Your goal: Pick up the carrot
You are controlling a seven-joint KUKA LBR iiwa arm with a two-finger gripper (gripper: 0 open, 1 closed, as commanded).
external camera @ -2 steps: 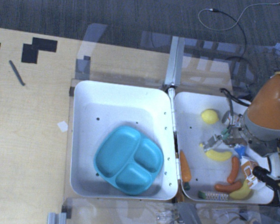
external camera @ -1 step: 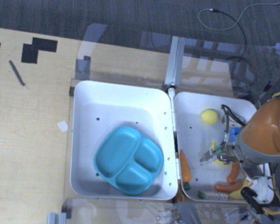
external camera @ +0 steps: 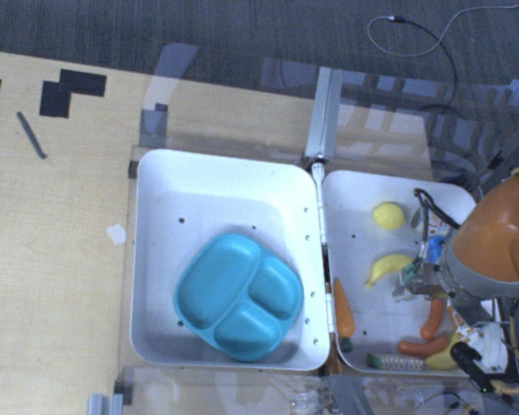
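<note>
The carrot is orange and slim. It lies along the left wall of the right bin, close to that bin's front left corner, with a green stub at its near end. My gripper hangs low over the middle of the right bin, right of the carrot and apart from it. It sits just beside the right end of a yellow banana. The arm's grey body and orange band cover the bin's right side.
A yellow lemon lies at the back of the right bin. Two red-orange sausage-like pieces lie near the front right, by a yellow item. The left bin holds a blue divided plate.
</note>
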